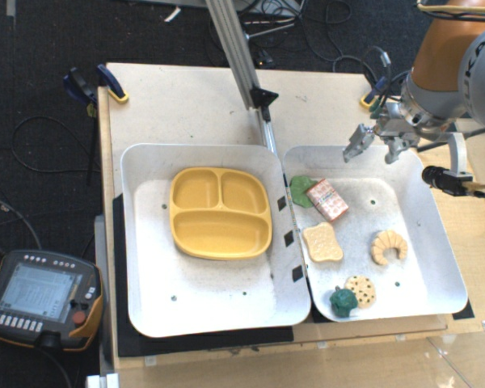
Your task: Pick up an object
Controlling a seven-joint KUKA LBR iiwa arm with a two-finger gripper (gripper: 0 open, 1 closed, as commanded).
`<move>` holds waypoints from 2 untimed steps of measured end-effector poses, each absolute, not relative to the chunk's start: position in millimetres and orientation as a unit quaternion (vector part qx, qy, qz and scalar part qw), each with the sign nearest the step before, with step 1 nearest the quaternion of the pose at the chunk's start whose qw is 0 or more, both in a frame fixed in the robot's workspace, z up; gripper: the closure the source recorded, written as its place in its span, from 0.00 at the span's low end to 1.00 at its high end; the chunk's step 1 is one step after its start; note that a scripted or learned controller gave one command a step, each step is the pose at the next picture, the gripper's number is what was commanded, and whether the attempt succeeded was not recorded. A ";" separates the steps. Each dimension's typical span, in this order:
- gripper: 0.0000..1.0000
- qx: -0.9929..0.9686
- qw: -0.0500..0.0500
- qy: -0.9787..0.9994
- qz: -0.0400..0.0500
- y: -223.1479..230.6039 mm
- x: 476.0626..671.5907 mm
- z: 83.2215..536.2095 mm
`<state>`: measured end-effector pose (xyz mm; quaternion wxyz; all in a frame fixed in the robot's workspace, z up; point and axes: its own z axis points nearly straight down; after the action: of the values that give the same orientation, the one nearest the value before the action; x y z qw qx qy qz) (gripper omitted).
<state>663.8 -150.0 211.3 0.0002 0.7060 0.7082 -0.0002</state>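
Six toy foods (327,200), R bin (424,217).

One fixed overhead camera, slanted down on both white bins (145,314), arm (449,55) at right.

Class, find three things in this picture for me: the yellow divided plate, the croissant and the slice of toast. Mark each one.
yellow divided plate (221,234): camera view, floor of its long lower compartment.
croissant (387,248): camera view, middle of its curved body.
slice of toast (322,243): camera view, centre of its top face.
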 end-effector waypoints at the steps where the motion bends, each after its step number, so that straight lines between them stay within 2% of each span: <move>1: 0.00 0.706 0.000 0.708 0.000 -150.2 663.9 211.5; 2: 0.00 0.707 -0.001 0.707 -0.001 -154.6 665.1 167.7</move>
<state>665.1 -154.6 167.7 -0.0005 0.7071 0.7071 -0.0013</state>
